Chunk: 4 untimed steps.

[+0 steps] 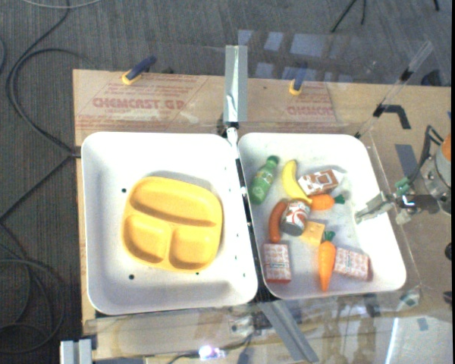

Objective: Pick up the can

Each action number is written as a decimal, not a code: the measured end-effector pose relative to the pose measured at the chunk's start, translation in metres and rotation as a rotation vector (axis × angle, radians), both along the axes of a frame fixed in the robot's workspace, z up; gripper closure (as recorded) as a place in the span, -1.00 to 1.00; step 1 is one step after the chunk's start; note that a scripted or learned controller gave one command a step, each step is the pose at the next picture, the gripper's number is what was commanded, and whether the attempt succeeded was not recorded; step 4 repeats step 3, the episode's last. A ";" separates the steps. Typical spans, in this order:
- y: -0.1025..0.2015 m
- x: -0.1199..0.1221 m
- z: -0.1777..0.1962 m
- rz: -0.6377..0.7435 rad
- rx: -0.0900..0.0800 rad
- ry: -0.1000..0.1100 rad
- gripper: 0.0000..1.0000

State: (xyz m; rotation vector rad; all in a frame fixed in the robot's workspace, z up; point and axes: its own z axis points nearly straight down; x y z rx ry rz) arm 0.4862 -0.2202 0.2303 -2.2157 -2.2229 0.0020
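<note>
My gripper (373, 208) sits at the right rim of the right bin (379, 165), reaching in from the right, and its pale fingers point left over the bin's edge. They are small and blurred from here, so I cannot tell whether they stand wide or narrow; nothing shows between them.

The can (295, 217) lies near the middle of the right bin, on its side with its red and white label up. It is well apart from my gripper, with bare white bin floor between them. A sausage (277, 220) lies just beside the can on its left, and a yellow cheese block (312, 233) touches it at the lower right. A banana (291, 181) curves just above it, and a small carrot (323, 202) lies at its upper right, under a red and white carton (319, 180).

A green bottle (263, 179) leans toward the bin's left wall. Lower down I see a red packet (276, 262) on the left, a big carrot (326, 265) standing lengthwise in the middle, and another red packet (352, 264) just right of it.

The left bin (106, 279) holds a yellow tray (173, 223) with three compartments, lying flat in the middle. Both bins rest side by side on the surface (98, 105), with two yellow clamps (137, 70) at its far edge.
</note>
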 end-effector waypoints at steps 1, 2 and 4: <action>0.003 0.068 -0.126 0.005 0.007 0.002 -1.00; 0.006 0.106 -0.136 -0.053 0.009 -0.013 -1.00; 0.004 0.106 -0.129 -0.051 -0.003 -0.017 1.00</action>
